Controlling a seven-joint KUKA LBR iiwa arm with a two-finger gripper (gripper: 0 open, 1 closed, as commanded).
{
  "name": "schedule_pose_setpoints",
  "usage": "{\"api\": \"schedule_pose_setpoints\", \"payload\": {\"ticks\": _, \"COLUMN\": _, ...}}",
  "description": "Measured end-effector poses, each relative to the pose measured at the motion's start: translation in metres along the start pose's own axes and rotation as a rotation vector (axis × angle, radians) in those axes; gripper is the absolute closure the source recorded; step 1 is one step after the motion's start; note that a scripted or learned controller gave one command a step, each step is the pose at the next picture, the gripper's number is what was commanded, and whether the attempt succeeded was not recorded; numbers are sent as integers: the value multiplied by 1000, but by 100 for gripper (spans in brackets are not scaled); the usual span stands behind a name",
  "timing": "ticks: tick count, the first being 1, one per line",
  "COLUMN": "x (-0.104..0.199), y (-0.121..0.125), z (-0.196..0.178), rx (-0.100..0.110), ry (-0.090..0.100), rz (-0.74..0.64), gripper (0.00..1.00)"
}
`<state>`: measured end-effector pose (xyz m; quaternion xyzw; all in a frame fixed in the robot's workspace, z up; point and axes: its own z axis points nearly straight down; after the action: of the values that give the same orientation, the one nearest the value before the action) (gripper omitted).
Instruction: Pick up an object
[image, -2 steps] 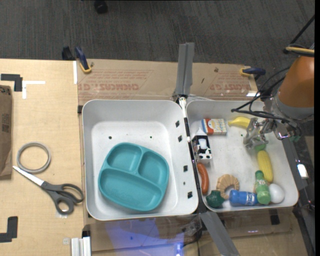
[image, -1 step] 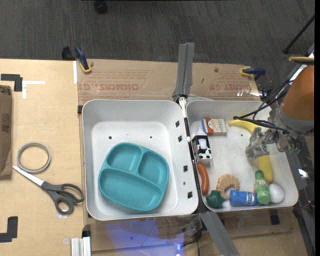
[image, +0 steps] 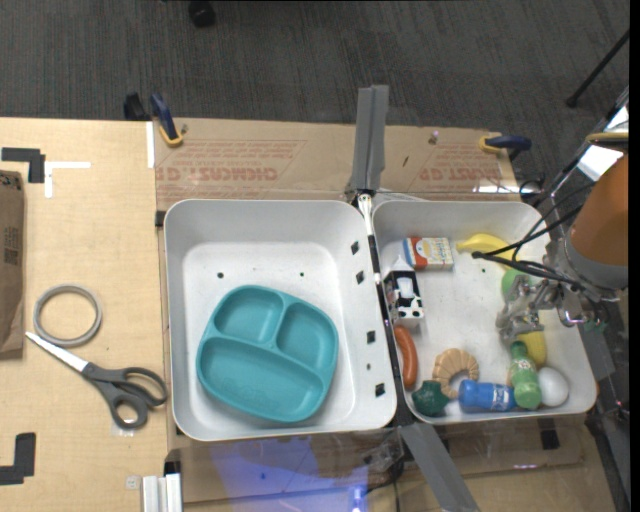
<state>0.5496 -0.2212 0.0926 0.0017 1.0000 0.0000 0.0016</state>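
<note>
Camera view puts the gripper (image: 520, 318) just above the green bottle (image: 524, 374), whose long axis runs upright in the picture; I cannot tell the gripper's state.

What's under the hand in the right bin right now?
The hand hangs over the right bin, near its right wall. A green and yellow bottle and a white egg lie just in front of it. The bin floor directly beneath is covered by the hand.

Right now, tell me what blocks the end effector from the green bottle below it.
Nothing visible: the end effector hangs just above the green bottle. A yellow piece and white ball crowd the bottle's sides.
</note>
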Motion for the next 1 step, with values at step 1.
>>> {"api": "schedule_pose_setpoints", "payload": {"ticks": 1, "x": 43, "y": 0, "z": 0, "rx": 0, "ry": 0, "rz": 48, "gripper": 0}}
